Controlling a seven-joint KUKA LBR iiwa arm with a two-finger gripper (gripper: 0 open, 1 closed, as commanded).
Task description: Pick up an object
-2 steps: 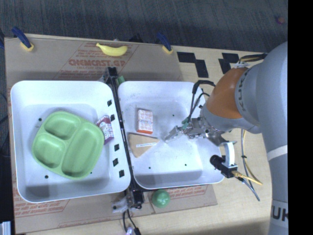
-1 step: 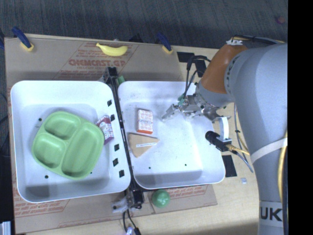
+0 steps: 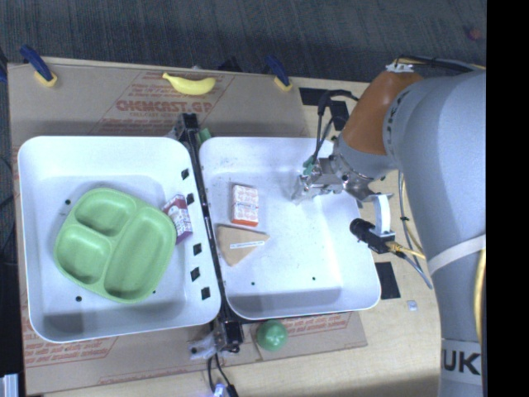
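Gripper (image 3: 307, 184) fingers are seen low over the right bin (image 3: 331, 292), near its upper right part, at the end of the grey arm (image 3: 438, 155) with the orange band (image 3: 376, 110); whether the fingers are apart or together cannot be told, since they are small and blurred against the white floor; nothing is seen between them.

Just to the left of the gripper, apart from it, an orange-and-white packet (image 3: 245, 204) is laid flat on the same bin's floor; below that packet and further down-left of the gripper, a tan wedge-shaped piece (image 3: 238, 245) is laid, its point turned toward the divide between the bins; the two are close to each other but whether they touch cannot be told.

Well to the left of the gripper, across the divide, the left bin (image 3: 50, 160) is occupied by a green compartment tray (image 3: 114, 244); a small dark red and white wrapper (image 3: 178, 215) is set against that tray's right edge, close to the divide.

Up and left of the gripper, outside the bins, a yellow banana (image 3: 190, 83) is laid on the cardboard sheet (image 3: 124, 106); down and slightly left of the gripper, beyond the right bin's near rim, a green ball (image 3: 270, 335) is rested on the cardboard.
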